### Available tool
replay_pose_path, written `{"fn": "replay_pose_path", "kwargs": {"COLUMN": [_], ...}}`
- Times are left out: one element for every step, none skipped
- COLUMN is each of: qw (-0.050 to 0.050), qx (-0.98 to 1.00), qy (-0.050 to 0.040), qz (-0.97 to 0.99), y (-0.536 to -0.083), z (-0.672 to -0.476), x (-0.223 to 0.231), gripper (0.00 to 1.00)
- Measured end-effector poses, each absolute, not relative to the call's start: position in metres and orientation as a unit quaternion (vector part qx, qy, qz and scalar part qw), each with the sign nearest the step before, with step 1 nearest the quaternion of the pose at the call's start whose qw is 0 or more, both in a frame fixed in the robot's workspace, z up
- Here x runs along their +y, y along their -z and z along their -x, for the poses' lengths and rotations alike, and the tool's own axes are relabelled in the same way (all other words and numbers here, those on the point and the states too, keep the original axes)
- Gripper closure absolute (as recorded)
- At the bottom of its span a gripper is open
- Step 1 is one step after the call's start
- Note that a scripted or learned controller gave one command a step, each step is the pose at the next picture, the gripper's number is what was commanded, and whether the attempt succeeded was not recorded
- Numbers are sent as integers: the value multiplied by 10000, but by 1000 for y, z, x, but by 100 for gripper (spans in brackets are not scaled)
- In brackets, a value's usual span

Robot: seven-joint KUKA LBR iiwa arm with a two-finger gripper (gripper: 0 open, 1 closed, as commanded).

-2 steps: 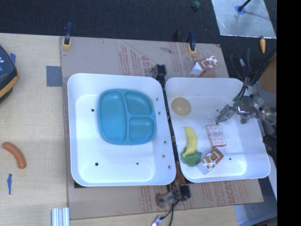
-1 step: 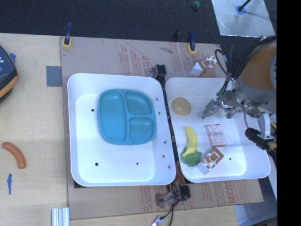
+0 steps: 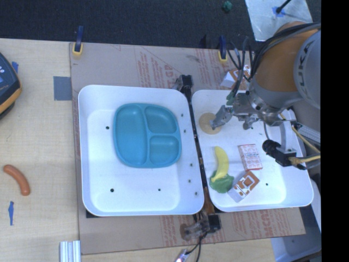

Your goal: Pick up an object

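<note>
My gripper (image 3: 234, 120) hangs over the back part of the right bin (image 3: 294, 198). It is open, one finger slanting down to the left and the other to the right, with nothing between them. A round tan disc (image 3: 206, 122) lies just by the left fingertip, at the bin's back left. In front of the gripper lie a yellow banana (image 3: 220, 160), a green lump (image 3: 221, 184) at the banana's near end, a red-and-white packet (image 3: 250, 156) and an orange-and-white packet (image 3: 245, 184).
The left bin (image 3: 92, 190) holds a blue divided plate (image 3: 147, 135). An orange sausage (image 3: 17, 179) lies on the bench at far left, and a black-and-yellow device (image 3: 6, 86) sits at the left edge. Cables and clamps run along the bins' shared edge.
</note>
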State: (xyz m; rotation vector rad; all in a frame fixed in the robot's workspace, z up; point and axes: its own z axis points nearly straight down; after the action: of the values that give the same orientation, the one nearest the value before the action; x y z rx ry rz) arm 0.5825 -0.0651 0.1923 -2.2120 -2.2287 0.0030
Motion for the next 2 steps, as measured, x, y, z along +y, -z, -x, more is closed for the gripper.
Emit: {"fn": "replay_pose_path", "kwargs": {"qw": [16,15], "qx": [-7087,-7087], "qy": [-23,-19], "qz": [7055,7055], "y": [-116,-91], "z": [-546,-538], "x": [-97,-92], "gripper": [0,0]}}
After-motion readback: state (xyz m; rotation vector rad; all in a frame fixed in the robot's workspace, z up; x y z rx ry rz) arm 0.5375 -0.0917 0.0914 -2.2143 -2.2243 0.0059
